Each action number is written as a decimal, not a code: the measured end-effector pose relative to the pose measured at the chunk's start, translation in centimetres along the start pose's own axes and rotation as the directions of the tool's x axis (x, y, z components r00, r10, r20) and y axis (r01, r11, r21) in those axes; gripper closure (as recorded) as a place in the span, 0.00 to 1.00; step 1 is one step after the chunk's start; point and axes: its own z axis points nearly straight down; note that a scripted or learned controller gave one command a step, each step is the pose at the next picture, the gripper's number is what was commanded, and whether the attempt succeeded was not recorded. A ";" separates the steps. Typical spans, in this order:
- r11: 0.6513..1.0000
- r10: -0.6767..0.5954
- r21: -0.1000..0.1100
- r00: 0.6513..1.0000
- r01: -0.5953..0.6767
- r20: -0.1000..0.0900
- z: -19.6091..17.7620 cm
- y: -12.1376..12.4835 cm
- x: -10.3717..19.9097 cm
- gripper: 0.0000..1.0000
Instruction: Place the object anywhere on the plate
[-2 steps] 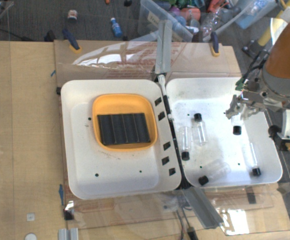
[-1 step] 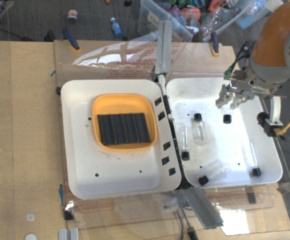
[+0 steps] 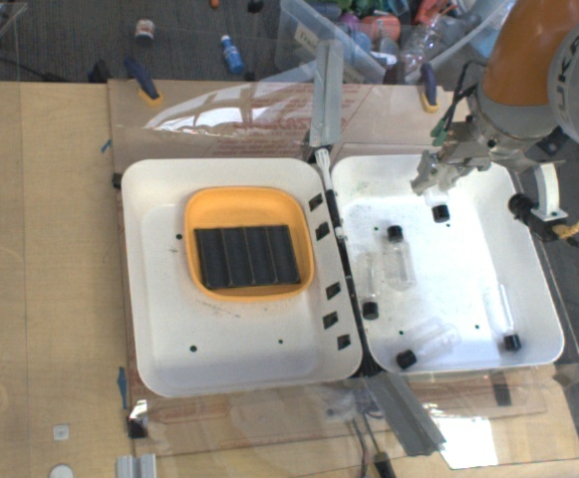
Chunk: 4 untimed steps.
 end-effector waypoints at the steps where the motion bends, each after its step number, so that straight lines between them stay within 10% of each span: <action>1: 0.993 -0.117 -0.001 0.993 0.117 0.000 -2.6 1.1 2.2 1.00; 2: 0.973 -0.230 -0.002 0.973 0.230 0.001 -4.9 1.2 2.9 1.00; 4: 0.756 -0.655 0.000 0.756 0.655 -0.003 -6.5 0.8 -0.4 1.00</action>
